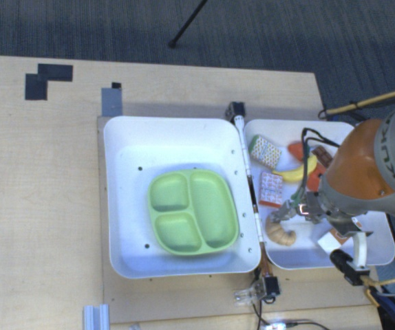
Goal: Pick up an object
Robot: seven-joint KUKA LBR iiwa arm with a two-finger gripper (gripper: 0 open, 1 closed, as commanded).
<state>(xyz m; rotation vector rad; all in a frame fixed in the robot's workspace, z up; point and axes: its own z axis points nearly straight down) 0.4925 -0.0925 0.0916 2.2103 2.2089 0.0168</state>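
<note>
The right bin (280, 258) holds several small items: a green-and-white patterned packet (265, 151), a pink-and-white packet (270, 187), a yellow banana-shaped piece (294, 174), red pieces (296, 150), and a tan pastry-like piece (282, 235) near the front. My gripper (285, 213) hangs low in this bin, just above the tan piece and below the pink packet. The grey arm with its orange band (356, 167) covers the bin's right half. A white and orange item (336, 238) peeks out under the wrist.
The left bin (125, 184) holds a green divided plate (193, 212). A black clamp (236, 108) sits at the back where the bins meet. Cables and a connector (263, 289) lie at the front edge. Black and grey blocks (46, 81) rest on the bench at left.
</note>
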